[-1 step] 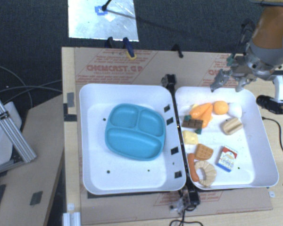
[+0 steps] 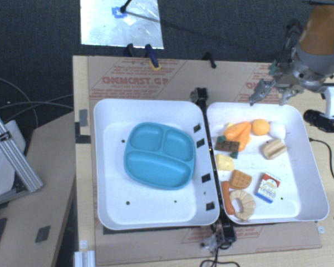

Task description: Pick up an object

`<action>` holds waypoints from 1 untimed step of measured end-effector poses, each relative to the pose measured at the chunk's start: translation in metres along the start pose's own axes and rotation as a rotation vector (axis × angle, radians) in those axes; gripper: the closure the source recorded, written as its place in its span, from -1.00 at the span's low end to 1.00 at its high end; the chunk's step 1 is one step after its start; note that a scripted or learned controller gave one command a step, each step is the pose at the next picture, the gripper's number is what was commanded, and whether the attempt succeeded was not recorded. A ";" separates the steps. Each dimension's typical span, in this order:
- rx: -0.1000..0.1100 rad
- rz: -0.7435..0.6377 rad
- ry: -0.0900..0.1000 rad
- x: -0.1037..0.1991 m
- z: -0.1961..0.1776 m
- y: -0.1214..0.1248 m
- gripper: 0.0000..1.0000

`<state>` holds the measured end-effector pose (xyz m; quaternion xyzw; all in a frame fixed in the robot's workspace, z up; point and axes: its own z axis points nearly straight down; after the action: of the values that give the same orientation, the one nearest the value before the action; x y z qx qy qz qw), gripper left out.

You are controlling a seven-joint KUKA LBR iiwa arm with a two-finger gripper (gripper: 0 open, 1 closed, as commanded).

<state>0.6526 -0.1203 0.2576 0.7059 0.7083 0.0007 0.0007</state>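
My gripper [image 2: 270, 95] hovers above the far rim of the right bin [image 2: 310, 166], open, with nothing between its fingers. Below it in the bin lie an orange carrot [image 2: 237, 131], an orange ball [image 2: 260, 127] and a white egg [image 2: 278, 130]. Further toward the front are a brown block [image 2: 227, 146], a bread roll [image 2: 274, 148], a pale yellow piece [image 2: 225, 162], a waffle [image 2: 240, 179], a red, white and blue box [image 2: 268, 187], a sausage [image 2: 226, 197] and a ring-shaped biscuit [image 2: 245, 204].
The left bin [image 2: 108, 127] holds a blue divided plate [image 2: 160, 154]. A black divider [image 2: 207, 149] runs between the bins. A shiny sheet [image 2: 121, 15] lies behind the bench. A black fitting [image 2: 318, 119] juts in at the right edge.
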 end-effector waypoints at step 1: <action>0.000 0.001 -0.001 -0.001 0.059 0.006 -1.00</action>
<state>0.6585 -0.1213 0.1987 0.7063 0.7079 0.0003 0.0008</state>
